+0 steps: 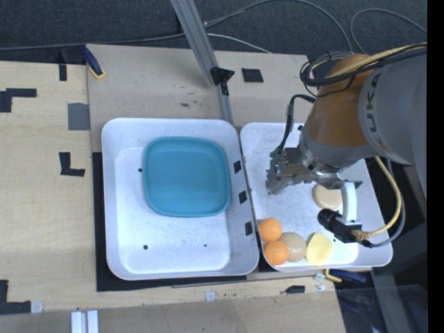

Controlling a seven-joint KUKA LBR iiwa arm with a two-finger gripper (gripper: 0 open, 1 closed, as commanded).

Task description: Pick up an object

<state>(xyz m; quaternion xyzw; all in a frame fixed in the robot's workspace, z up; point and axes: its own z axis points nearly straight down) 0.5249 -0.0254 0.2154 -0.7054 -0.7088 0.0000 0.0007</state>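
Observation:
My gripper [276,183] hangs over the left middle of the right bin [258,139], pointing down at bare bin floor. Whether anything sits between its tips cannot be made out. Along the bin's near edge lie two orange balls [270,229] [276,252], a beige round object [294,245] and a yellow object [319,248]. A pale cream piece [326,197] lies to the right, partly under the arm. The left bin [118,186] holds a teal square plate [186,176].
The grey arm with its orange band [340,109] covers the right bin's far right part. A metal pole [201,40] slants down to the bins' far edge. Cables loop behind the arm and along the right bin's right side.

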